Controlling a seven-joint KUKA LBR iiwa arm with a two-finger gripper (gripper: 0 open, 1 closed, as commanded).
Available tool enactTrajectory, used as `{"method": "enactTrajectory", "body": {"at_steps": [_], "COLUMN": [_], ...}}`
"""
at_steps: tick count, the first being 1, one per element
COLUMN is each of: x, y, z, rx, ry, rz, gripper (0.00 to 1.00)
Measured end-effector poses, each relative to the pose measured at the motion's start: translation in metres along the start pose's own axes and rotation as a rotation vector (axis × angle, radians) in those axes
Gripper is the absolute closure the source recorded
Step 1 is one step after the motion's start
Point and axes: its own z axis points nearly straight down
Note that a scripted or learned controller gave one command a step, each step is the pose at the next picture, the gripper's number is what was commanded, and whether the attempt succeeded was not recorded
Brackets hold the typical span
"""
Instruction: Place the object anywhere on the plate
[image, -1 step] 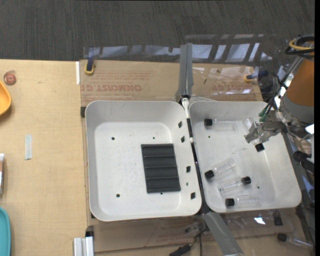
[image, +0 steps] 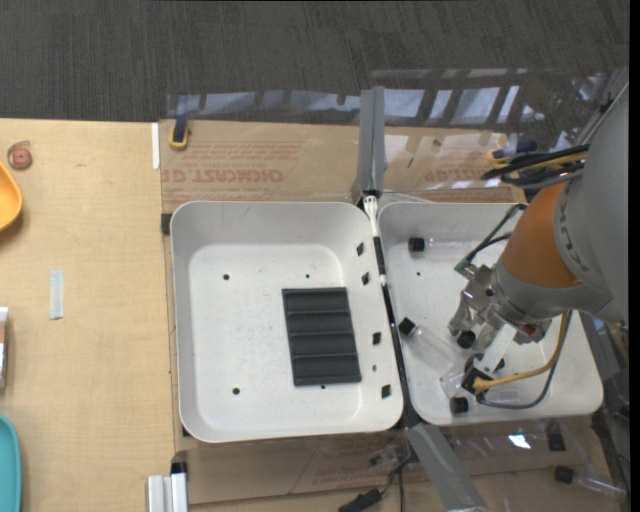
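Hanging low inside the right bin (image: 560, 400), reaching in with the gripper (image: 470, 345) near that bin's middle, and not being able to tell from this slanted view whether it is spread, pressed together or pinching anything. Taking the object (image: 432, 346) to be the pale, see-through piece lying on the bin floor just left of the gripper, though judging that with some doubt, its glassy body barely standing out against the white. Also noting three small black bits (image: 417, 243) scattered over the same floor, too small to identify. Risking, from here, a closure on air or on the wrong item, owing to that faint outline and the nearby clutter. Risking as well a slip during the lift, the piece looking smooth and thin. Needing then to cross the raised rims between the bins, where a low carry could be knocking the piece loose. Aiming for the dark ridged plate (image: 321, 337) lying flat in the left bin (image: 200, 300), well apart from the gripper, and possibly letting a light piece slide off its ridges.
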Motion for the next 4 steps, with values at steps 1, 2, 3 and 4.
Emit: {"method": "enactTrajectory", "body": {"at_steps": [1, 2, 3, 4], "x": [0.083, 0.122, 0.163, 0.136], "y": [0.004, -0.065, -0.094, -0.164], "z": [-0.099, -0.099, -0.099, -0.103], "rx": [0.003, 0.004, 0.004, 0.003], "ry": [-0.003, -0.004, -0.003, -0.001], "rz": [0.037, -0.100, -0.680, -1.141], "gripper": [1.00, 1.00, 1.00, 1.00]}}
